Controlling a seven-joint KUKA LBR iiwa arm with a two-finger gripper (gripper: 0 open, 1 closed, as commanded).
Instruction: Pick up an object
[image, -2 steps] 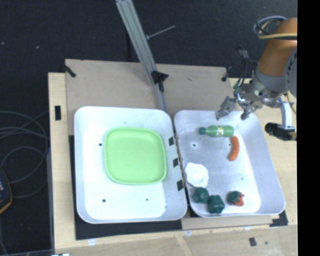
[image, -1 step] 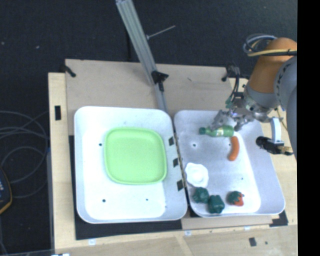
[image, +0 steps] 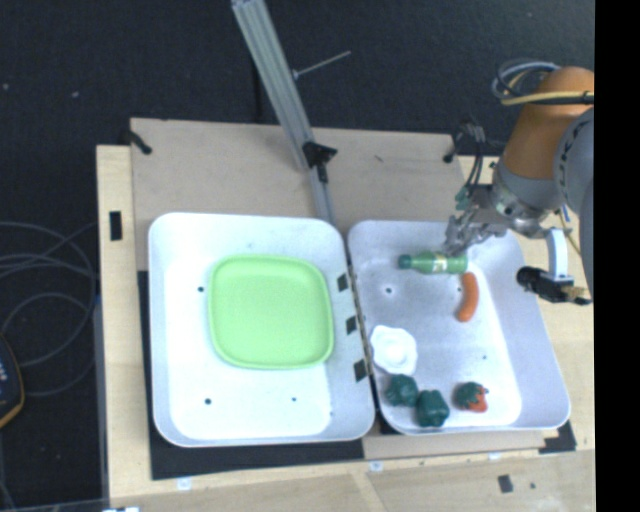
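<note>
The claw (image: 462, 240) hangs in the upper right of the frame, just above the right end of the green bottle (image: 434, 264) lying in the right bin (image: 540, 330); how wide it stands one cannot tell. The step seems to be the approach. Next it probably must descend and close on the bottle.

gripper (image: 462, 240) over right bin (image: 520, 345), at green bottle (image: 433, 264) | green plate (image: 270, 311) in left bin (image: 175, 330)
</note>
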